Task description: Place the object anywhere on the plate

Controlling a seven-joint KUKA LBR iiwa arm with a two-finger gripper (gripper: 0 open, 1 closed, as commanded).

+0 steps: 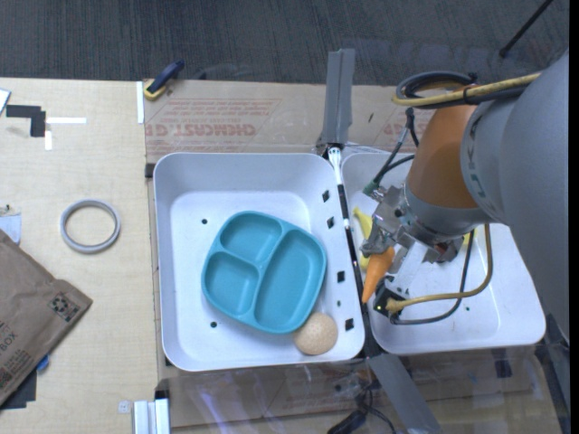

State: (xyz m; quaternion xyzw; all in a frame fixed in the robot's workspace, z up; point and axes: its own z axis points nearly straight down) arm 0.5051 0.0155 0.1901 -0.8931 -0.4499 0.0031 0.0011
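Note:
A blue three-compartment plate (264,272) lies in the left white bin (181,242). A beige round object (316,334) rests on the bin floor, touching the plate's near right corner. My gripper (382,242) hangs low over the left side of the right bin (507,324), beside the wall between the bins. An orange carrot-shaped object (372,277) sticks out from under the gripper, slanting toward the near left. Just beyond it a yellow piece (362,223) peeks out. The wrist hides how the gripper meets the orange object.
A black and yellow cable (434,301) loops from the wrist across the right bin. On the bench to the left lie a grey tape ring (90,225) and a brown paper package (32,319). A grey post (340,98) stands behind the bins.

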